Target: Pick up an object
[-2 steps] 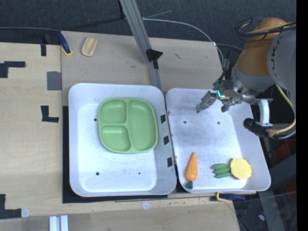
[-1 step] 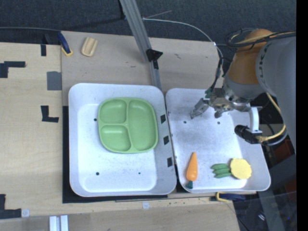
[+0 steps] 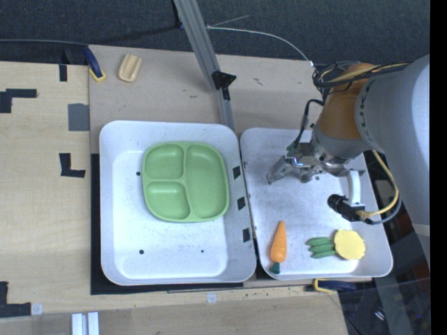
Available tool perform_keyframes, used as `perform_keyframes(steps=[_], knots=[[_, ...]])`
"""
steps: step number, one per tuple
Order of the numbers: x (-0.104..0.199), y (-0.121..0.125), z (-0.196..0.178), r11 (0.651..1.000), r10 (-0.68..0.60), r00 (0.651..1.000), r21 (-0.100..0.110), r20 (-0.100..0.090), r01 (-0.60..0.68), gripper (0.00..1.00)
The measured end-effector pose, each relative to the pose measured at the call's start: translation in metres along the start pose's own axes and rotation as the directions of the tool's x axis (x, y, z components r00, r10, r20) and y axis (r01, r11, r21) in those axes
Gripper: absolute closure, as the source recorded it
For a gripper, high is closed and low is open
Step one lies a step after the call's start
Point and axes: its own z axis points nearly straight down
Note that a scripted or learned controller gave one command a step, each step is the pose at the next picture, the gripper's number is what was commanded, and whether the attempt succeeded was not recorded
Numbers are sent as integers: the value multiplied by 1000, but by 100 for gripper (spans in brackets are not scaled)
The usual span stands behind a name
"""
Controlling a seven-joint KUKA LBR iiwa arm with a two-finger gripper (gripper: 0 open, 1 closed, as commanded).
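Carrot (image 3: 279, 240), orange with a green stub at its lower end, lies upright along the near part of the right bin (image 3: 269, 208), close to that bin's left wall. It sits below my gripper (image 3: 293, 170) in the camera view and a little to the left, apart from my fingertips with bare white floor between us. My fingers (image 3: 275, 173) are spread apart over the upper middle of the same bin, one prong reaching out to the left, and nothing sits between them; they hold no object.

To the right of the carrot, along the same near edge, a small green pea pod (image 3: 320, 246) lies just beside a yellow round piece (image 3: 349, 244), the two touching or nearly so. Both are below me and to the right, well apart from my fingertips. A short black fitting (image 3: 342, 205) with a white bracket hangs off my wrist side above them.

Behind my fingers rises the orange band (image 3: 342, 114) of my arm, then the broad grey body entering from the right, with a yellow cable looping down beside it.

In the left bin (image 3: 112, 208) a pale green divided plate (image 3: 186, 181) rests in the upper middle, three compartments showing. A grey metal bar (image 3: 199, 37) slants down from the top to the gap between the bins. On the bench beyond, near the top left, lies a small tan block (image 3: 129, 68).
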Motion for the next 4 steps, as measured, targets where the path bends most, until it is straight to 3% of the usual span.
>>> perform_keyframes(steps=[1, 4], knots=[[1, 1, -13, 1000, -2, 1000, -4, 0, 2, 100], [1, -9, -158, 1000, 0, 1000, -11, 1, 0, 100]])
